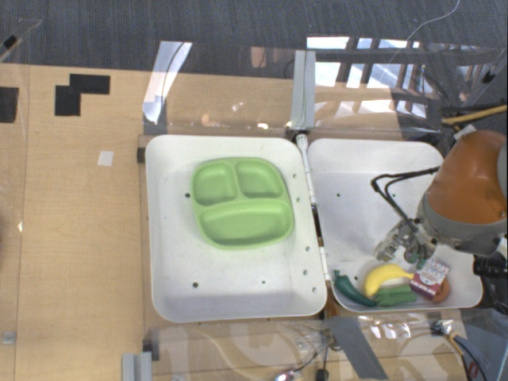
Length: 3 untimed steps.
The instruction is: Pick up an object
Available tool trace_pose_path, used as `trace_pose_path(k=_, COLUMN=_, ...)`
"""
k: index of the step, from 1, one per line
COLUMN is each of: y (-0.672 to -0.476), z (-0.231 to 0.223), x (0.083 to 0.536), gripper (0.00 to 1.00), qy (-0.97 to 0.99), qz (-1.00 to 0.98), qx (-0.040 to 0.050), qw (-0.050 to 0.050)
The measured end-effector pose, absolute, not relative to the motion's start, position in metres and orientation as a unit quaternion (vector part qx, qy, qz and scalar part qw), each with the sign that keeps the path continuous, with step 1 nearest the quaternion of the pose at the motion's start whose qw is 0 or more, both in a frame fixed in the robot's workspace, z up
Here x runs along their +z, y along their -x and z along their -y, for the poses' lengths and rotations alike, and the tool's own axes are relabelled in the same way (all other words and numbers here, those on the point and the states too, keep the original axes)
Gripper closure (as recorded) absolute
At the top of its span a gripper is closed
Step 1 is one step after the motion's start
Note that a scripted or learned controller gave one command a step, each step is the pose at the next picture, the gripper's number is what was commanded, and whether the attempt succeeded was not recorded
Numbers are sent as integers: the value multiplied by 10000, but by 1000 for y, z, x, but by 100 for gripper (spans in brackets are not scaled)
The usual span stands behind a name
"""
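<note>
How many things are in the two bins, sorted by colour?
Green: 3, the divided plate in the left bin, plus a dark green curved piece and a green piece in the right bin
Yellow: 1, the banana
Red and white: 1, the small packet
Total: 5

Light wooden surface with black block-shaped markings at far left. Dark grey ribbed carpet floor beyond. Clear acrylic panels stand along the back edge, catching bright glare.
</note>
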State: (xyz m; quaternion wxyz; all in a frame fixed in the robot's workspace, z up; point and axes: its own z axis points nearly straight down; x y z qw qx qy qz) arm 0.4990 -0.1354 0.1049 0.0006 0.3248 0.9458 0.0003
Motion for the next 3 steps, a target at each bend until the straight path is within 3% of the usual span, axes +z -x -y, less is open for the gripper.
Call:
trace_pose_path(k=1, y=-495, z=193, x=93, gripper=100, qy=-3350, qz=-9421, qx=22, qw=101)
trace_pose_path(k=2, y=-529, z=152, x=94, gripper=100, qy=-3346, qz=-9424, qx=13, qw=30)
trace_pose_path(k=3, y=-558, z=115, x=209, gripper=100, qy=-5018, qz=-8650, qx=6, qw=17)
